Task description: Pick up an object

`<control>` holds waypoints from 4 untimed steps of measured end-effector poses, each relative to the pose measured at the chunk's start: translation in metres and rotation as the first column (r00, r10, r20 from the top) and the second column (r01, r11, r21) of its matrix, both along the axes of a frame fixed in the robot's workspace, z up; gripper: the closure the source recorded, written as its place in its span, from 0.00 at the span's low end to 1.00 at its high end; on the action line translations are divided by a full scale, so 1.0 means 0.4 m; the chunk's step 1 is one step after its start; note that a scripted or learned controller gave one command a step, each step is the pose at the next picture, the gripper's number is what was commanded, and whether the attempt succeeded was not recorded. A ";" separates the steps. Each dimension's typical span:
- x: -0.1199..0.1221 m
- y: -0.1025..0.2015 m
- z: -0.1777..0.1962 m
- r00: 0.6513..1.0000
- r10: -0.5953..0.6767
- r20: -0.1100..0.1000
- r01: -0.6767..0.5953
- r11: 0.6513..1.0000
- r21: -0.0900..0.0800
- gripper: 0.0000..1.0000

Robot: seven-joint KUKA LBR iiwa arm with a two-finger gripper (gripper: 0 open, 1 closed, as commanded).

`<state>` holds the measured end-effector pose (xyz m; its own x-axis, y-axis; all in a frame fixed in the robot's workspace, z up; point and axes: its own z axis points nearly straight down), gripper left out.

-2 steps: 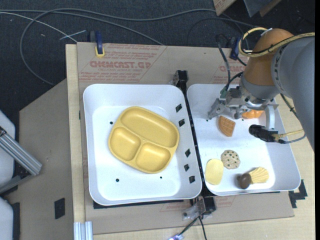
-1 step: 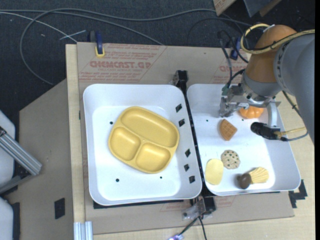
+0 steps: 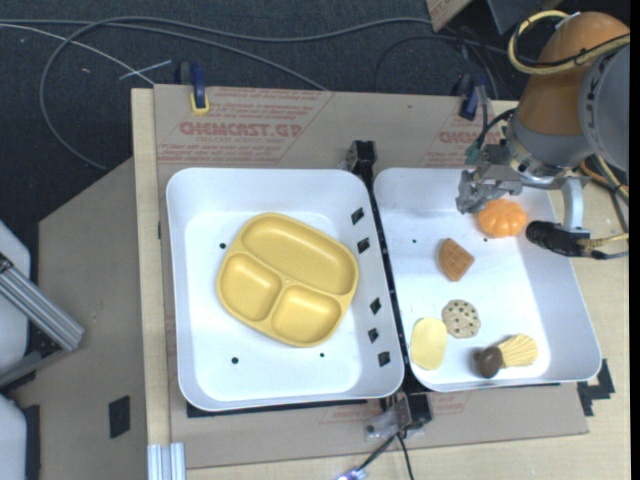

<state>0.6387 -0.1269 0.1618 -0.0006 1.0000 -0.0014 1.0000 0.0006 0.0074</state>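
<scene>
An orange fruit (image 3: pixel 502 218) lies near the back of the right bin (image 3: pixel 560 298). My gripper (image 3: pixel 483 194) hangs just to its left and above it, touching or nearly touching the fruit's upper left side. Further forward in the same bin lie a tan wedge (image 3: pixel 455 259), a speckled cookie (image 3: pixel 460 318), a pale yellow oval piece (image 3: pixel 429 343) and a brown-and-yellow shell-like piece (image 3: pixel 506 353). None of these sits between the fingers as far as I can see.
The left bin (image 3: pixel 195 268) holds a yellow divided tray (image 3: pixel 287 278). A black clip rail (image 3: pixel 372 258) runs between the two bins. Cables trail off the arm at the right and across the dark floor behind the bench.
</scene>
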 end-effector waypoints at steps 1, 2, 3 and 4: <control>0.030 0.002 0.133 1.000 0.001 0.001 -0.001 1.000 0.000 1.00; 0.034 0.002 0.238 1.000 0.001 0.000 -0.001 1.000 0.000 1.00; 0.044 0.143 0.254 1.000 0.005 -0.003 -0.005 1.000 0.003 1.00; 0.058 0.273 0.262 1.000 0.005 -0.004 -0.005 1.000 0.003 1.00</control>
